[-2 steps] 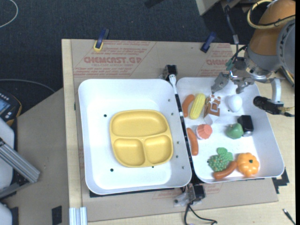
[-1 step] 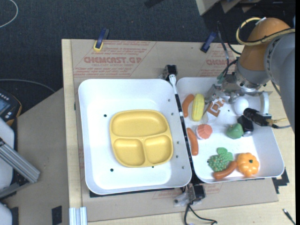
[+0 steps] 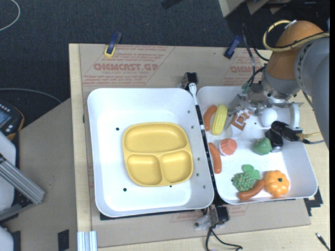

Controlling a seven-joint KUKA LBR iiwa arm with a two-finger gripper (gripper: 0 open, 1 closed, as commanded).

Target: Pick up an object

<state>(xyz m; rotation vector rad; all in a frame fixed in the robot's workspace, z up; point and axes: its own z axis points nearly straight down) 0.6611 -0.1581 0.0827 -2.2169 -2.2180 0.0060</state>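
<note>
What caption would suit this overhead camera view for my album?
Arm reaching into the right bin of toy food; yellow tray in the left bin.

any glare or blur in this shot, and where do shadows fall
Camera view: light is even and soft, with mild glare on the left bin's white rim; the yellow tray is sharp; the gripper area looks cluttered and slightly soft; toys in the right bin cast only faint shadows.

two white bins (image 3: 99,140) on the bench; one yellow divided tray (image 3: 157,153) in the left one; right bin's got one corn cob (image 3: 220,118), two orange sausage-looking things (image 3: 214,157), one broccoli (image 3: 245,178), one orange pepper (image 3: 277,183), one green veg (image 3: 262,146)
</note>
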